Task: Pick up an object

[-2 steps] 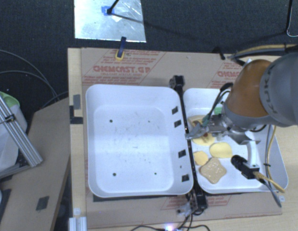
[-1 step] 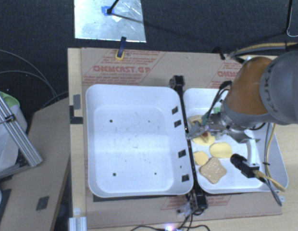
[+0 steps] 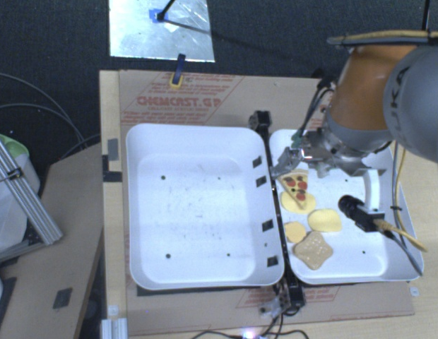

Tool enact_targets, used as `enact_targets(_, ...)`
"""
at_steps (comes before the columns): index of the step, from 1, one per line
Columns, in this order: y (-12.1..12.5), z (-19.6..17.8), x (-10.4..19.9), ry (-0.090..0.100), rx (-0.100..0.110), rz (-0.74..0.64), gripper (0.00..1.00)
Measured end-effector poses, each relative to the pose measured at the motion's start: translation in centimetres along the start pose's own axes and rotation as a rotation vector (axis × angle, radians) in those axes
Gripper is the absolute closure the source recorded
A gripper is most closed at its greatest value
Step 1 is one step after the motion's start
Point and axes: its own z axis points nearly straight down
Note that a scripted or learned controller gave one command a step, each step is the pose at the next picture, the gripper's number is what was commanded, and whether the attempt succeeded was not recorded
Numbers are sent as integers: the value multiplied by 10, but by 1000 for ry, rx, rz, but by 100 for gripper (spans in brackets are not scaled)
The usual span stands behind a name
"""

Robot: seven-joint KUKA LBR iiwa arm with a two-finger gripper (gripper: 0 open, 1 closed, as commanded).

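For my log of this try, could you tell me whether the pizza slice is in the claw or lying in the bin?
Lying: the yellow, red-spotted pizza slice rests flat on the right white bin's floor.

Pizza slice [image 3: 296, 190], two discs and cracker [image 3: 313, 249] in right bin [image 3: 378, 263], possibly touching; left bin [image 3: 198, 207] alongside.

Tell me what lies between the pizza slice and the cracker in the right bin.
In the camera view, a small yellow disc lies between the pizza slice and the cracker.
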Motion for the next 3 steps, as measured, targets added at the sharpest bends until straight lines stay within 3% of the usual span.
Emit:
enact_targets(2, -60, -101, 36, 1, 3, 3, 100)
enact_targets(3, -65, -150, 66, 1, 4, 2, 100)
